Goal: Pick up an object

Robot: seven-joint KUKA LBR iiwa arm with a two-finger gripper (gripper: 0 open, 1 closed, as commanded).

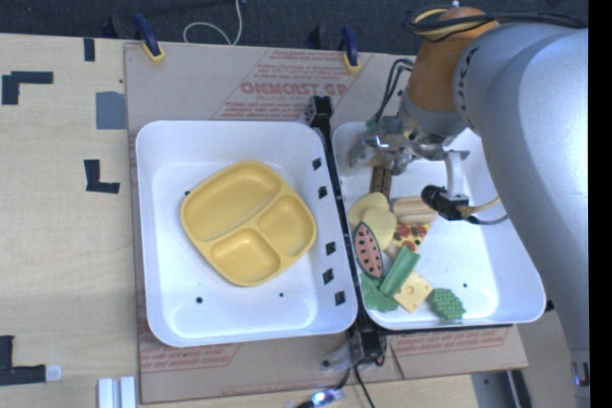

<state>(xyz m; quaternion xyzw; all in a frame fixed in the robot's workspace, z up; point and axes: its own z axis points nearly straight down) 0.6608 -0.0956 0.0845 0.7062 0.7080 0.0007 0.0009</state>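
My gripper (381, 169) hangs low in the back left part of the right bin (507, 277), just behind a pile of toy food. The pile holds a pale yellow piece (375, 211), a watermelon slice (367, 249), a tan bun-like piece (414, 207), a long green piece (398, 270), a yellow cheese wedge (413, 292) and a small bumpy green piece (447, 303). A thin brown part shows under the wrist, right above the pale yellow piece. I cannot tell whether it is part of the gripper or a toy.
A yellow divided plate (249, 223) lies in the middle of the left bin (158, 205). The black divider (330, 205) runs between the bins, close to the gripper's left. The grey arm (535, 139) covers the right bin's back right side.
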